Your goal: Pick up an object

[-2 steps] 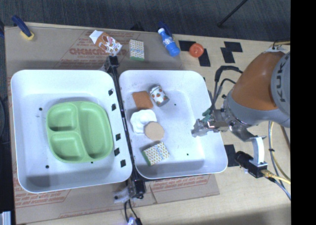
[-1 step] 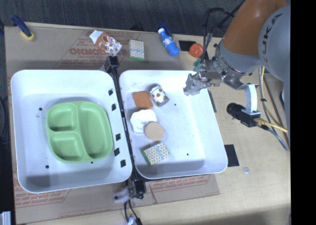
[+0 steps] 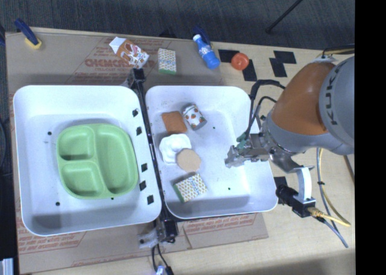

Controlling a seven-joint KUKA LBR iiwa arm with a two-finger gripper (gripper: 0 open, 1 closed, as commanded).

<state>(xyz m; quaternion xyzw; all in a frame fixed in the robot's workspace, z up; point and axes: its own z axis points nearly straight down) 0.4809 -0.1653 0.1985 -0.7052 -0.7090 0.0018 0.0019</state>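
Note:
The right bin holds several small objects: a brown square block, a round patterned ball, a white lump, a tan disc and a patterned box. My gripper hangs over the right part of this bin, to the right of the tan disc and apart from every object. Nothing shows between its fingers.
The left bin bears a green divided plate. Behind the bins on the bench lie a blue bottle, an orange ball, a small patterned box and a wrapped snack. Cables trail at the right.

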